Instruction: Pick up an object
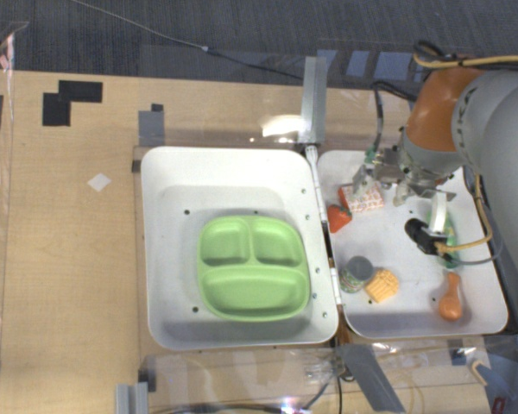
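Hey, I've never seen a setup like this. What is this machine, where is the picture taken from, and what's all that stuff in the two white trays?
This is one picture from a camera fixed above a bench, looking down at a slant. The grey machine with the orange band is a robot arm reaching in from the right; the gripper at its end is its claw. The left bin holds a green divided plate. The right bin holds a pink block, a red piece, a small round can, a yellow waffle-like piece and an orange item. The gripper is right by the pink block; whether it holds anything cannot be told.
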Controlling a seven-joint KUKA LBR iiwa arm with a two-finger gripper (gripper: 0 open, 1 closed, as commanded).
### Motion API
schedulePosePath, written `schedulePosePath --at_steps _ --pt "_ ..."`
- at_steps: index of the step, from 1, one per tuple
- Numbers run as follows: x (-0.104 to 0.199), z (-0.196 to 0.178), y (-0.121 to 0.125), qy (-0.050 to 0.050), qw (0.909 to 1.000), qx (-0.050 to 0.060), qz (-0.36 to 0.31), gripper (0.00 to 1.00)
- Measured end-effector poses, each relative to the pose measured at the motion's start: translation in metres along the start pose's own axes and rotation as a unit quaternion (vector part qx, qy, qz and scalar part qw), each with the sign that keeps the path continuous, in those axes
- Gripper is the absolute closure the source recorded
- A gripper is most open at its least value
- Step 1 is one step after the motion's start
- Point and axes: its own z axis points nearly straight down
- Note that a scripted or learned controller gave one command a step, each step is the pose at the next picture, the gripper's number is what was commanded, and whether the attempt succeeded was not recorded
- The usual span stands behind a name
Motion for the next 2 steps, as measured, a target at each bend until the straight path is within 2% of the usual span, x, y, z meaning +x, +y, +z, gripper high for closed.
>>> schedulePosePath --at_steps 1,2 --pt "0.006 0.004 0.039 0.001 0.9997 -0.003 -0.024 0.00" --pt "0.008 0.001 -0.006 0.000 0.9967 -0.012 -0.081 0.00"
